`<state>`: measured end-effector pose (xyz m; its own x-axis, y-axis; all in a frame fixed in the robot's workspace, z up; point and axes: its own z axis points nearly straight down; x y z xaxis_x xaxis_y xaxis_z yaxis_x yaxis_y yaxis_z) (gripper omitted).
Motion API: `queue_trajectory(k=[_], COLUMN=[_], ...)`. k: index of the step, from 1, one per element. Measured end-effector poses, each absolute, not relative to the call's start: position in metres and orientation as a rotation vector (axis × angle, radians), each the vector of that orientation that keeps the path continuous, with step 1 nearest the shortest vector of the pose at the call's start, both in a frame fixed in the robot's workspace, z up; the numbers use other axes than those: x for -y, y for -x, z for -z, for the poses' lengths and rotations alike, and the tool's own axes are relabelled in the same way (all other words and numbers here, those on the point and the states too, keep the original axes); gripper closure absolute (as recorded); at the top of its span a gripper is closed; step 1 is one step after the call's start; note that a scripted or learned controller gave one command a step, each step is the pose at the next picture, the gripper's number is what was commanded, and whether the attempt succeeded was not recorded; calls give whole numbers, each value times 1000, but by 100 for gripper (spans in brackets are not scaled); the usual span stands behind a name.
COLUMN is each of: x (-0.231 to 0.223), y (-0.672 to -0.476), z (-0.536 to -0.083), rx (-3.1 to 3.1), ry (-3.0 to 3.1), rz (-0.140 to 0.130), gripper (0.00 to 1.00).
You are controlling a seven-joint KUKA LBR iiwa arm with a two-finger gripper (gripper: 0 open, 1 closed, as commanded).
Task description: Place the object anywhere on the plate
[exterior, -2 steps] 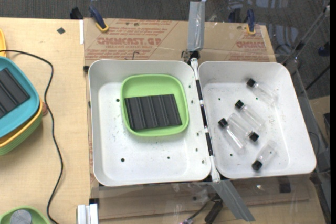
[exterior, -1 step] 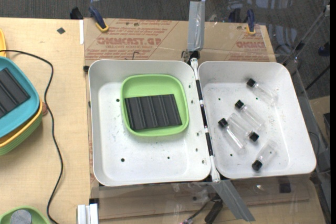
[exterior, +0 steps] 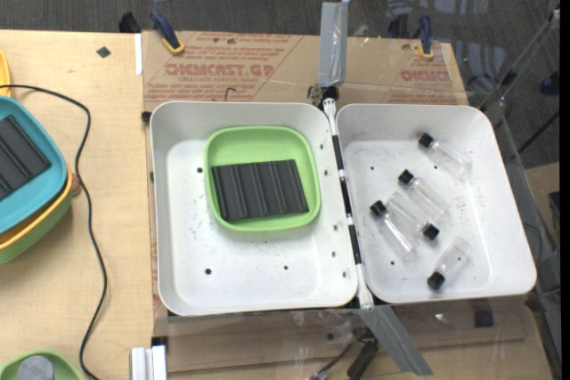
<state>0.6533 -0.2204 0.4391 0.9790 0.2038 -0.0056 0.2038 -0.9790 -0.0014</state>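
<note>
Your nearest clear vial (exterior: 448,266) could roll from a pinch, missing the green plate (exterior: 262,181); gripper state: cannot tell.

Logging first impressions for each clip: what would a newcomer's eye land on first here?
Most likely the green plate in the left bin, bright against the white, with a dark ribbed insert lying on it. Next, the clear vials with black caps scattered across the right bin. A stack of teal and yellow trays sits at the far left edge.
</note>
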Motion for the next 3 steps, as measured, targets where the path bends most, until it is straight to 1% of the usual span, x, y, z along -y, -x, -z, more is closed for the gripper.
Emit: queue_trajectory(k=[1,2,3], x=[220,221,220], y=[-654,-653,-654], z=[-440,-439,-440], rx=[323,320,323], ry=[3125,3124,3124], rz=[-5,-9,-7], gripper=[0,0,0])
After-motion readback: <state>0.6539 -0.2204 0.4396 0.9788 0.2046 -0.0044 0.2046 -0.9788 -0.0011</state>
